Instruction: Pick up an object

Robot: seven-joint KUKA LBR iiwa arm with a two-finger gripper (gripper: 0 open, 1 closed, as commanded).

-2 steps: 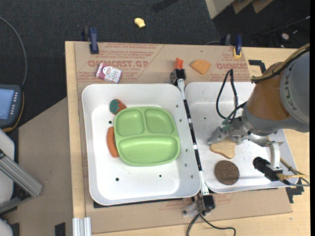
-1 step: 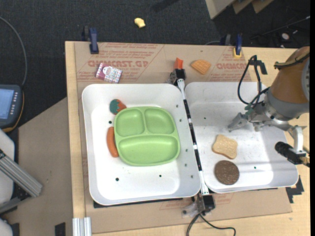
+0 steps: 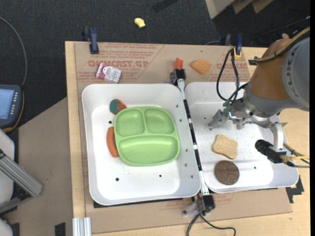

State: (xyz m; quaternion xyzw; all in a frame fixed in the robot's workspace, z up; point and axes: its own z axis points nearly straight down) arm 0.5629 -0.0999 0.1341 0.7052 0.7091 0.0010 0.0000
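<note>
**Bread slice lies free in the right bin, hand just above and left of it**

You have the bread slice flat on the floor of the right bin, about midway across it. Its long axis seems to run from upper left to lower right, the narrower end up and left toward the hand and the broader, rounded end down and right. The outline is small, so treat that direction as likely rather than sure.

The hand hangs just up and left of the slice, apart from it, with nothing in its grasp. From this angle you cannot tell how far it is open.

Just below the slice, close but not touching, sits a brown disc.

Well to the left of the slice, the left bin holds a green tray with three compartments. An orange stick lies along the tray's far side from the slice, and a small green and orange piece sits at its upper corner.

Beyond the slice, out on the bench, lie a tan cracker and, farther left, a packet.
</note>
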